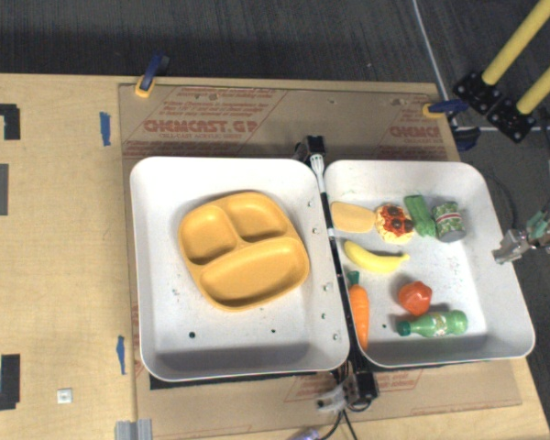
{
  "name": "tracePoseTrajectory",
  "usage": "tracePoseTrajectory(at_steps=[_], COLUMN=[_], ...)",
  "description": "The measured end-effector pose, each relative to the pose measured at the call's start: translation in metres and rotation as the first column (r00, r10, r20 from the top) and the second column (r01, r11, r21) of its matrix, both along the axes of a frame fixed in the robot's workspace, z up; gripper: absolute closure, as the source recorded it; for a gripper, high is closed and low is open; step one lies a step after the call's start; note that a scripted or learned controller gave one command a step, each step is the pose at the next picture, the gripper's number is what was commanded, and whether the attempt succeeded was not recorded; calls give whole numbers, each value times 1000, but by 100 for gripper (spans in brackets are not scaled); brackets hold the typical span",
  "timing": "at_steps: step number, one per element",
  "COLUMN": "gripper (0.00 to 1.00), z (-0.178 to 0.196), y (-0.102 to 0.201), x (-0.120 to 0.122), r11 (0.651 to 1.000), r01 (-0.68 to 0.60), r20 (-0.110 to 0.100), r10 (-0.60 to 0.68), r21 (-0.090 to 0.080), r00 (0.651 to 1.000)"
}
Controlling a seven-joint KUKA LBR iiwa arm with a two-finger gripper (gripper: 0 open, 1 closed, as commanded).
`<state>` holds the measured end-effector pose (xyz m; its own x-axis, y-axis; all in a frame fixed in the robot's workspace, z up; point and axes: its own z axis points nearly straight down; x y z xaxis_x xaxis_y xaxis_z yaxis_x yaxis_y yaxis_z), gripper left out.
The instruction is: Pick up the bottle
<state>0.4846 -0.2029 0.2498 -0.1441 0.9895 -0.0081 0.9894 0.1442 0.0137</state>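
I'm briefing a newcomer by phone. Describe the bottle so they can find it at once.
Look in the right bin, at its near edge. The bottle lies on its side there, just below the red tomato and right of the carrot. It alone is long, green and capped.

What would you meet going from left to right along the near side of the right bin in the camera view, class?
Carrot → green bottle, lying on its side. The red tomato sits just behind the bottle and overlaps it in left-to-right position, so it is left out of the order.
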Motion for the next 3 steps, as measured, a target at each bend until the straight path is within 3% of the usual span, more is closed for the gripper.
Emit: tracePoseTrajectory(at_steps=[1,2,3], gripper=[100,0,0], z=[-143,-143,-8], y=[-21,-21,-21], x=[-5,-5,35], r11=[931,931,879], r01=[-366,-366,-477], r20=[-14,-14,-13], r10=[366,366,477], r21=[6,6,4], r00=[930,930,879])
